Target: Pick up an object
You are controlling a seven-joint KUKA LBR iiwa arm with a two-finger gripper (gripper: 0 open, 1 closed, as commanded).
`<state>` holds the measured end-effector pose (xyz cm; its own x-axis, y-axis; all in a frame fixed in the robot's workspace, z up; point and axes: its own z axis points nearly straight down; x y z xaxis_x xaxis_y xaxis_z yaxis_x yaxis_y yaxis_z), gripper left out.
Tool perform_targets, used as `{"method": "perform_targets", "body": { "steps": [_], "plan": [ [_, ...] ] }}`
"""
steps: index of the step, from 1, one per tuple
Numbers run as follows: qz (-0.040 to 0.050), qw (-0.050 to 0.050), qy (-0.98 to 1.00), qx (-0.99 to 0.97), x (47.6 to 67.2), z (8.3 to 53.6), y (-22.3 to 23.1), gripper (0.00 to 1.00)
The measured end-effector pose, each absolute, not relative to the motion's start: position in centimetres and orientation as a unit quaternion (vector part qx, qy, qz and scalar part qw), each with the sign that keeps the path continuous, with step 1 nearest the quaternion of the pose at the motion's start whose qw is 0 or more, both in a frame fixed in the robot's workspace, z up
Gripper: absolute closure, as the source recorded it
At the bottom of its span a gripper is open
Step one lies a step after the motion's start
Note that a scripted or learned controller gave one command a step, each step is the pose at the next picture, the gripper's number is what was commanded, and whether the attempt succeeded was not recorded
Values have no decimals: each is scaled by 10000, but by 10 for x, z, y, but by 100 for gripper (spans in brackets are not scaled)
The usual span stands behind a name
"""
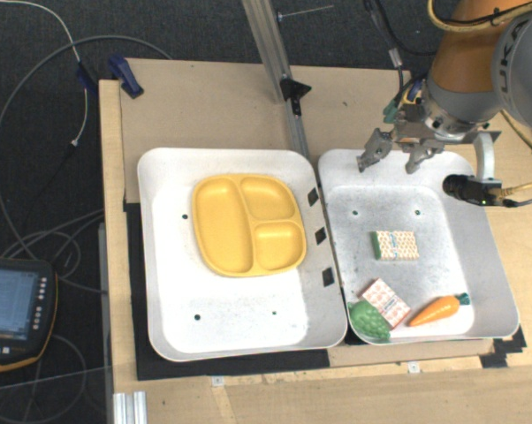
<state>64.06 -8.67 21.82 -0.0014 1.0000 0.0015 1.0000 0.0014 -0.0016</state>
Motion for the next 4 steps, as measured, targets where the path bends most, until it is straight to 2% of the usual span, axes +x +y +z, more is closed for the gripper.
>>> {"method": "perform_targets", "body": {
  "steps": [1, 2, 3, 4],
  "plan": [
    [0, 10, -7076, -7066, 641, 218, -87, 0],
    [26, 34, -7070, -7072, 638, 155, -89, 0],
    [21, 31, -7072, -7070, 635, 112, -87, 0],
    [15, 22, -7072, -7070, 635, 91, -86, 0]
  ]
}}
